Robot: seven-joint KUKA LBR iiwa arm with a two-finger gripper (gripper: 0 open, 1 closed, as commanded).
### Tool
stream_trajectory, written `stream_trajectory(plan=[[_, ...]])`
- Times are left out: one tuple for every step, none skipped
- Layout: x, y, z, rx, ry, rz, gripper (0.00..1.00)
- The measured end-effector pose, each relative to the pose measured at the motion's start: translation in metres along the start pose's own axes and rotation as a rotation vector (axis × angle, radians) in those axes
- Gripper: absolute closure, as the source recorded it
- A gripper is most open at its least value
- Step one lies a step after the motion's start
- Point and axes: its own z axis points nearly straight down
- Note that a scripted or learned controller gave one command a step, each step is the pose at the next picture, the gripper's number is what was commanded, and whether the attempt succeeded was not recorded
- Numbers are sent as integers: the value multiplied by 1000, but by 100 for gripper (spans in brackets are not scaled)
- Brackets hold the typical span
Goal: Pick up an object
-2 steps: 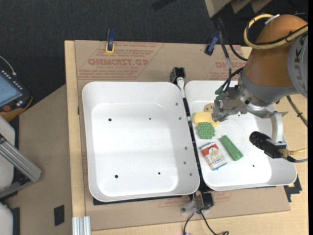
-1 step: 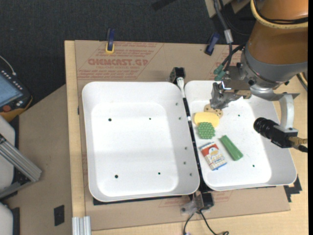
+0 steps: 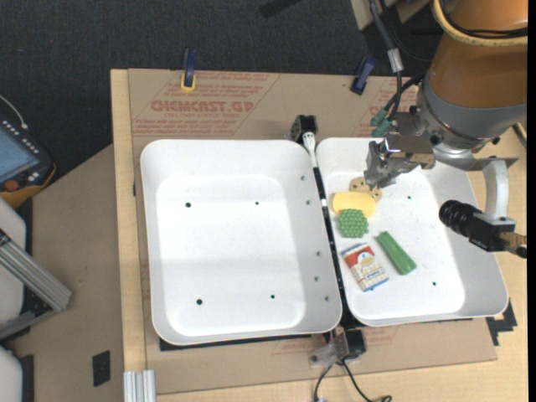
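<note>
— Camera view first: where are you over the tabletop (image 3: 126,224)?

— My gripper (image 3: 378,177) hangs low over the right bin (image 3: 469,300), in its far half close to the wall it shares with the left bin (image 3: 226,166). Taking the yellow piece (image 3: 352,202) as the landmark, I am just behind it and a little toward the arm's side, the tip almost on its far edge.

— And the jaws, wide or narrow?

— I cannot tell. From this slanted angle the tip is a dark metal cluster, and nothing is visibly caught in it.

— What lies around that yellow piece?

— A small tan disc with dark holes (image 3: 360,183) peeks out at its far edge, right under my tip. A bumpy green ball (image 3: 353,222) touches its near edge. Nearer the camera than the ball lies a red and white carton (image 3: 367,267), flat and turned at an angle. A green block (image 3: 395,252) lies beside that carton, on the side away from the left bin, also slanted.

— Anything else nearby?

— A black cylinder on a bracket (image 3: 469,220) sticks out over the right bin, well apart from the yellow piece.
</note>
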Motion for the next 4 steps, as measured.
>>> stream_trajectory(plan=[[0,1,-10,-2,-1,-1,100],[0,1,-20,-4,-2,-2,100],[38,-33,7,10,2,-2,100],[13,-32,27,8,1,5,100]])
